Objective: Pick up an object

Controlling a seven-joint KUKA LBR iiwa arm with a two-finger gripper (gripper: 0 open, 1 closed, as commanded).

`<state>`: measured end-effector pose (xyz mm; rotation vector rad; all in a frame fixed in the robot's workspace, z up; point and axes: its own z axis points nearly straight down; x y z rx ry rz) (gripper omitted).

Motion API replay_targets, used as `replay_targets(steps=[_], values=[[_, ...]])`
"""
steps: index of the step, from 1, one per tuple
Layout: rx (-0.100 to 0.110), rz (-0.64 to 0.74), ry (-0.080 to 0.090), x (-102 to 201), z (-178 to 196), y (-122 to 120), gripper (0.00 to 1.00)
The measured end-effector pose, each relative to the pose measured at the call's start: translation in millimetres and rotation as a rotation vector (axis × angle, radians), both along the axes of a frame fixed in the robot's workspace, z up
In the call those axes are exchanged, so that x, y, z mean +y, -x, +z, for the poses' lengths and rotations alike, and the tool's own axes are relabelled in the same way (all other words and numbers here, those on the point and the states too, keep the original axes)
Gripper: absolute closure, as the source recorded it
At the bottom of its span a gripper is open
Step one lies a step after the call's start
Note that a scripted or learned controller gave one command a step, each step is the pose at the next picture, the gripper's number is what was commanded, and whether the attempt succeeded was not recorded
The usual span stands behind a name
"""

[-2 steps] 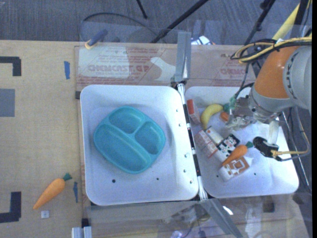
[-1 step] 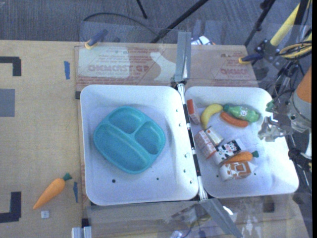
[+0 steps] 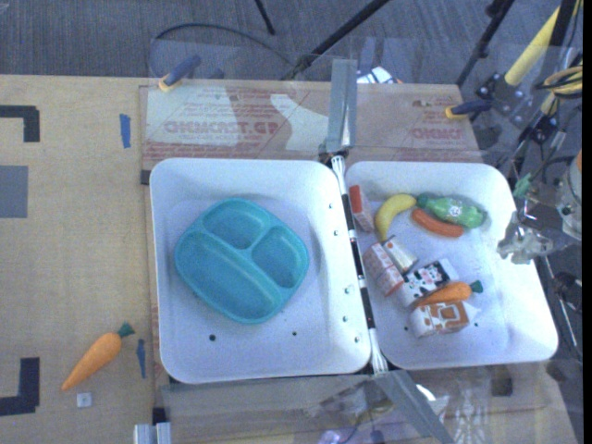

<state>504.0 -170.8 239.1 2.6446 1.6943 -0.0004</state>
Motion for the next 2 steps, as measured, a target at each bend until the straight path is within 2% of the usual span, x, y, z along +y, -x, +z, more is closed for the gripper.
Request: replay_targets(steps=[1, 2], values=[[0.0, 0.0, 0.0, 0.0, 0.0, 0.0, 0.0], [0.001, -0.003, -0.001, 58.8, -103.9, -80.8, 0.0]])
